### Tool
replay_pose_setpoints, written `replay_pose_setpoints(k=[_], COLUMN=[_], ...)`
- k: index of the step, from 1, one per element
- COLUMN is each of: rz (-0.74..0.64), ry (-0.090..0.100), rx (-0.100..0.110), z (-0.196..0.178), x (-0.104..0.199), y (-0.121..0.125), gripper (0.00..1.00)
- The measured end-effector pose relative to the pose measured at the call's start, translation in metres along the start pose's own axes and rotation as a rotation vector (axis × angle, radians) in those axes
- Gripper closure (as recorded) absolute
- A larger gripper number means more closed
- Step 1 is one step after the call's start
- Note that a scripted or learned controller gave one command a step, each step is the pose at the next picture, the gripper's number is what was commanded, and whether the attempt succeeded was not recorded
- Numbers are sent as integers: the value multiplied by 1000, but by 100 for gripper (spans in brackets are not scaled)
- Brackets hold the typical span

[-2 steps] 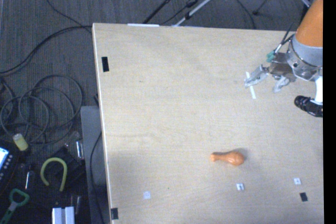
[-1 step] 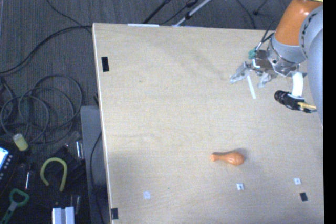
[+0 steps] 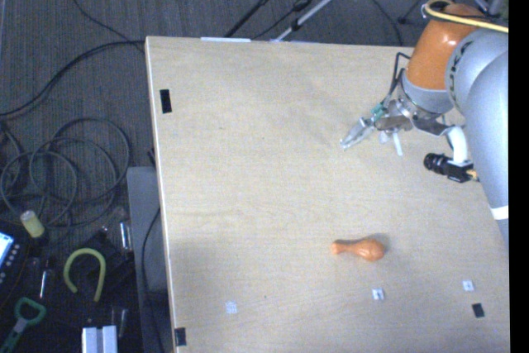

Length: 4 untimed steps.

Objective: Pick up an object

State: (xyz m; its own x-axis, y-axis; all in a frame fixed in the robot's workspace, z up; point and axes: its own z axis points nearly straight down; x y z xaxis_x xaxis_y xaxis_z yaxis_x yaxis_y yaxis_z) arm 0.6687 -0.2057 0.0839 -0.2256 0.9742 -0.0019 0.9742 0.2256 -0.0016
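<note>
Grey robot arm (image 3: 483, 107) with an orange band reaches in at right over a pale wooden bench (image 3: 264, 178).

Its gripper (image 3: 372, 132), fingers spread and holding nothing, hovers well apart from a small orange pear-shaped object (image 3: 360, 249), which lies on its side toward the bench's near edge, narrow neck pointing left. Rounded and smooth-looking, it may roll or squirt away if the fingers close off-centre.

Soft, even light is falling on the pale bench (image 3: 248, 178), bright at the top and dimming toward the lower left. The orange object (image 3: 360, 249) is casting almost no shadow. The whole picture is looking slightly blurred and grainy, and the dark floor (image 3: 66, 29) is staying dull
</note>
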Motion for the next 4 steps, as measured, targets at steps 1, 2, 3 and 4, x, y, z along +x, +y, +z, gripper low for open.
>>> replay_pose_setpoints(k=[1, 2, 3, 4], rz=[-1, -1, -148, -147], ry=[-3, -3, 0, 0], rx=[0, 0, 0, -2], z=[-10, -10, 0, -9], x=[1, 1, 41, 42], y=[1, 1, 9, 10], gripper=[100, 0, 0, 100])
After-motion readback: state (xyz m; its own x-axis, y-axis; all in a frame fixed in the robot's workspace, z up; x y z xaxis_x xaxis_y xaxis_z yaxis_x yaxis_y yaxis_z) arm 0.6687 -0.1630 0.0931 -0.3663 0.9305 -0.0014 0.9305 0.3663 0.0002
